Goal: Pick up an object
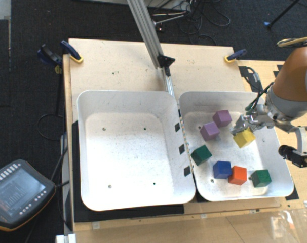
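My gripper reaches into the right bin from the right, over its middle right part. A yellow cube sits tilted between the fingertips, and the fingers are shut on it. Two purple cubes lie just to its left. A green cube lies near the bin's left wall. A blue cube, an orange cube and another green cube form a row along the front.
The left bin stands beside the right one, their walls meeting in the middle. A slanted metal pole runs from the top down to the bins' back edge. A teach pendant lies at the lower left, off the bench.
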You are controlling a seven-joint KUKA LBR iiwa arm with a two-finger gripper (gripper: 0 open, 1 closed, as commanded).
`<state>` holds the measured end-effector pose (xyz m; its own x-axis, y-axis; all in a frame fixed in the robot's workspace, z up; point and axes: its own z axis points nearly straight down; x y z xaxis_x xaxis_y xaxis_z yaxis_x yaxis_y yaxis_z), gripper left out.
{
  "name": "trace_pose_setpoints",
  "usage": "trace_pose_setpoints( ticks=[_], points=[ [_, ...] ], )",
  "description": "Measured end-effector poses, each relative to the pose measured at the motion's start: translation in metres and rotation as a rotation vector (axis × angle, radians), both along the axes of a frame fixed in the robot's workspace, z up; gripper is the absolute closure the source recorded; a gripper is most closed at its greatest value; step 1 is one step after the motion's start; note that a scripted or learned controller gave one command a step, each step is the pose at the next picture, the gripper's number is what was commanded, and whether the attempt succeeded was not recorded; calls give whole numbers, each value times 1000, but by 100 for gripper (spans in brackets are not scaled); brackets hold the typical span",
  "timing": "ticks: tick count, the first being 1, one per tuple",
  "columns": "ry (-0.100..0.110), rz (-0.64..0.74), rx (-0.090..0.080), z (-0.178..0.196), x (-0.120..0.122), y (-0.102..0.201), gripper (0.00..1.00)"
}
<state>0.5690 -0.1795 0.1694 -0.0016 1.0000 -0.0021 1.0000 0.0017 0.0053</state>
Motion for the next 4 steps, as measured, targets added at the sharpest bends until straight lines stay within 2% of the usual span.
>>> trace_pose_setpoints(
  ticks=[2, 4],
  points=[
    [-1, 0, -1, 102, -9, -10, 100],
    [7, 6, 3, 82, 14, 85, 100]
  ],
)
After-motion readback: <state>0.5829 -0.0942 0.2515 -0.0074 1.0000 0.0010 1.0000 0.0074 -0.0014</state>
